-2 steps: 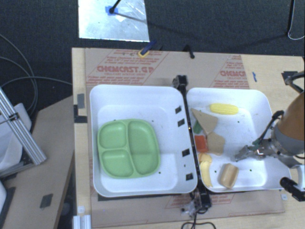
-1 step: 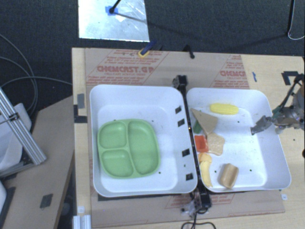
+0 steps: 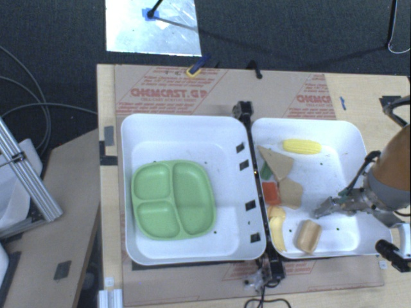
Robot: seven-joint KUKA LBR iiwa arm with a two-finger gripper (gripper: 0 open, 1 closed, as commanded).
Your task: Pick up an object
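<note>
Fixed high above the tabletop (image 3: 282, 85), looking down at a slant from some way off, taking in both white bins (image 3: 186, 130) side by side near the middle, dark floor (image 3: 51, 31) beyond the far edge, and the arm (image 3: 392, 172) entering from the right.

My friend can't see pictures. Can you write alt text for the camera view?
A robot arm reaches from the right into the right bin, its gripper low among toy foods: corn, a bread roll, a banana. The left bin holds a green divided plate.
</note>
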